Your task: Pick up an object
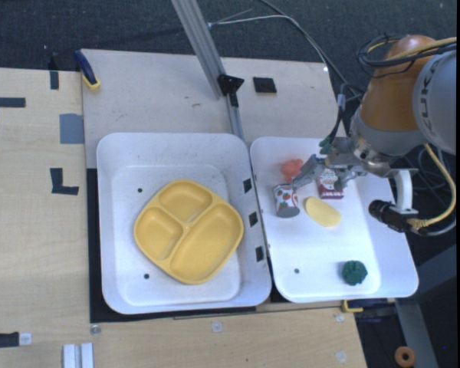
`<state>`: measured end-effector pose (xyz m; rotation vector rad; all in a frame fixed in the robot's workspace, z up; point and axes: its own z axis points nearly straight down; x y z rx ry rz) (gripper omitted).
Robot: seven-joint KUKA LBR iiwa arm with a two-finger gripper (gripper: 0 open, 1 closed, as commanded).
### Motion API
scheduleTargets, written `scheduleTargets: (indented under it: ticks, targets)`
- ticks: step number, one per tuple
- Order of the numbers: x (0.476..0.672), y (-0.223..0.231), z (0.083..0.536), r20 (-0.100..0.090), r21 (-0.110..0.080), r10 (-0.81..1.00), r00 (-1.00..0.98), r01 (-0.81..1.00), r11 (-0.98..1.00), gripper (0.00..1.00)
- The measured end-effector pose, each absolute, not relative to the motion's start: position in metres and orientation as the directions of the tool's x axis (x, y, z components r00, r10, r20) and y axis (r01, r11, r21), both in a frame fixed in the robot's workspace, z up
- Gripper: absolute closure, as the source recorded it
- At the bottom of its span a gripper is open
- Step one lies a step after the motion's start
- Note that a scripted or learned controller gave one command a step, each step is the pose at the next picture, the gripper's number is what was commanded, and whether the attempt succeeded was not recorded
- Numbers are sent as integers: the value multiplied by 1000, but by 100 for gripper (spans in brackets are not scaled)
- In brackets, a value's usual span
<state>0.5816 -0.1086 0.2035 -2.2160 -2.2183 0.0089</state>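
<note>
Well, nearest the camera in my right bin (383, 278) sat a small dark green object (354, 271), down at about five o'clock on the bin floor and well apart from everything else. Further up, near the bin's centre, a pale yellow lemon-shaped piece (323, 211) lay flat, and just at its nine o'clock stood a little white cup with a red mark (286, 199). Beyond the cup, at about eleven o'clock in the bin, was a small orange-red object (292, 166). My gripper (331, 176) hung over that upper part of the bin, at twelve o'clock from the yellow piece, with a red-and-white item (329, 187) right beneath it; whether my fingers were spread, narrowed or clamped on anything I could not tell. In the left bin (115, 167) a yellow divided plate (188, 230) rested tilted across the floor. Farthest back, a grey metal post (203, 41) rose at twelve o'clock behind both bins.
</note>
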Motion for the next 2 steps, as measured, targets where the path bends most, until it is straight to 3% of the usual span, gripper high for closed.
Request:
scheduleTargets:
  ticks: [2]
  targets:
    - [573, -108, 88, -2, -1, 1000, -1, 1000, 1, 0]
